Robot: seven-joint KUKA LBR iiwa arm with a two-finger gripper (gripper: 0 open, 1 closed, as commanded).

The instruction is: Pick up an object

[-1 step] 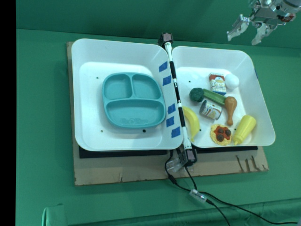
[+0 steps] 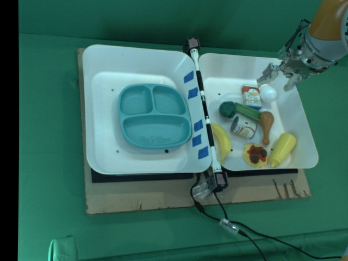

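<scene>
My gripper (image 2: 279, 76) hangs over the back right of the right bin (image 2: 228, 69), open, with nothing between its fingers. Just below it lies a white egg (image 2: 267, 93) beside a small red and white carton (image 2: 251, 97). Further forward lie a broccoli stalk (image 2: 238, 110), a tin can (image 2: 243, 127), a brown drumstick (image 2: 266, 124), a banana (image 2: 221, 141), a yellow bottle (image 2: 283, 149) and a small pizza slice (image 2: 255, 155).
The left bin (image 2: 103, 69) holds a teal divided plate (image 2: 154, 116). A divider with blue tape marks (image 2: 197, 107) runs between the bins. Cables (image 2: 234, 230) trail off the bench's front edge.
</scene>
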